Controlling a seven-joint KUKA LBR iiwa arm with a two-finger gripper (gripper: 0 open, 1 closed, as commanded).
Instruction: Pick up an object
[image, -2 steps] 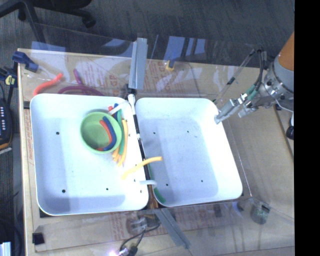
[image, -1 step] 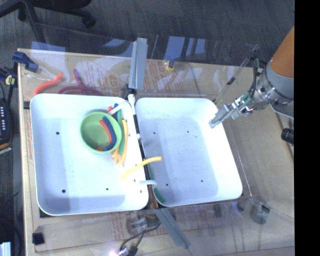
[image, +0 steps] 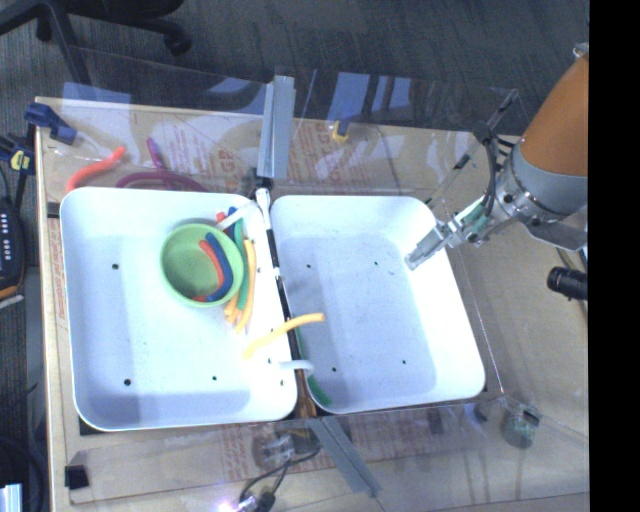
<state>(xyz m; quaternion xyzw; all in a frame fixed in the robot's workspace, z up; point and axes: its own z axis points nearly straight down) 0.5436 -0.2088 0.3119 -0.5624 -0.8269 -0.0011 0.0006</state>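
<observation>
Camera view, read from the near edge of the bench upward: bare brown board with printed markings is seen in front of the bins, with a small tangle of wire at the front edge. Two shallow white bins with rounded corners and smooth, matte floors are set side by side, their inner rims almost touching. A thin yellow strip, bent and flexible-looking, is laid across those inner rims, one end in each bin. In the left bin, a round green bowl sits toward the far right part, with curved red and blue pieces inside it and more slender yellow and orange pieces bunched against its right side. The near and left parts of that bin's floor are open. The floor of the right bin is marked by a few dark dots, and wide room is left across it. Over its far right corner the gripper is held tilted, its tip above the rim; whether the fingers are spread or pressed together cannot be told, and nothing is seen between them. Behind the bins an upright grey metal post stands, with red tubing lying on the bench behind the left bin.
</observation>
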